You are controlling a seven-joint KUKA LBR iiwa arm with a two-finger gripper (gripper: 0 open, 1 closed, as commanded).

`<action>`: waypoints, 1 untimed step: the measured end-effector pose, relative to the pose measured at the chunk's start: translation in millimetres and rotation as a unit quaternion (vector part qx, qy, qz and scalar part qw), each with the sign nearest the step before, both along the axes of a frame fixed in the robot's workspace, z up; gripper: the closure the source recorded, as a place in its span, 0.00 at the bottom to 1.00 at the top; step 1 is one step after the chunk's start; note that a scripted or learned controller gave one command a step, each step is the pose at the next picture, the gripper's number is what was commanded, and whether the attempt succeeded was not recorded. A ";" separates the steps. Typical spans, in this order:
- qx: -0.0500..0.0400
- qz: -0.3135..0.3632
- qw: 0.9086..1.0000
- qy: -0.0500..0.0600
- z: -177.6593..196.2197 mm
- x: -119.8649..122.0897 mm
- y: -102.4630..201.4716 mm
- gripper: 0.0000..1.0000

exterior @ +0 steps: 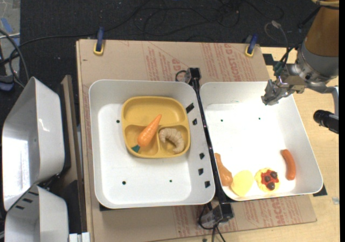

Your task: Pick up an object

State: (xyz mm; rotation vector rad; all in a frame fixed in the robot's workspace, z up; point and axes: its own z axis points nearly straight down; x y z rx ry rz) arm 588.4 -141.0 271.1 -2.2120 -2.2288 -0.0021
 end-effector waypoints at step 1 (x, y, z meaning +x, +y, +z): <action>0.000 0.000 1.000 0.000 2.8 -19.7 48.8 1.00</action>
